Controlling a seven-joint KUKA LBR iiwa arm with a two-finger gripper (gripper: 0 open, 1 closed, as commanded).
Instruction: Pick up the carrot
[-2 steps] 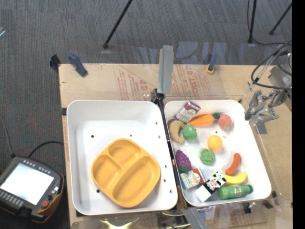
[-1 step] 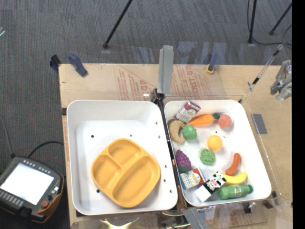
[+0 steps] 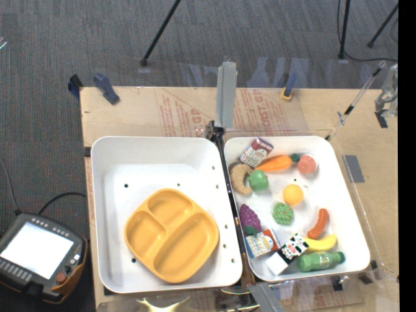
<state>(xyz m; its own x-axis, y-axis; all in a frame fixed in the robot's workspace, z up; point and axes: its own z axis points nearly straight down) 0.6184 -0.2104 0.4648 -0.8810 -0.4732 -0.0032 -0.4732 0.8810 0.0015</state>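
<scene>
Your carrot (image 3: 275,164) lies untouched in the right bin (image 3: 354,207), near its far wall, between the small carton (image 3: 256,152) and the pink ball (image 3: 307,165). Pickup not begun. End effector state: you cannot tell.

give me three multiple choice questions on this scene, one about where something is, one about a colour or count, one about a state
1. Where does the carrot lie?
A. in the right bin, near its far edge
B. on the yellow plate
C. on the bench outside the bins

2. How many sections does the yellow plate have?
A. one
B. three
C. five

3. How does the green bottle rest?
A. upright
B. on its side
C. on the plate

Answers:
1. A, the carrot sits in the right bin between a small carton and a pinkish-red fruit.
2. B, ridges split the plate into three parts.
3. B, the bottle lies flat along the near edge of the right bin, below the banana.
</scene>
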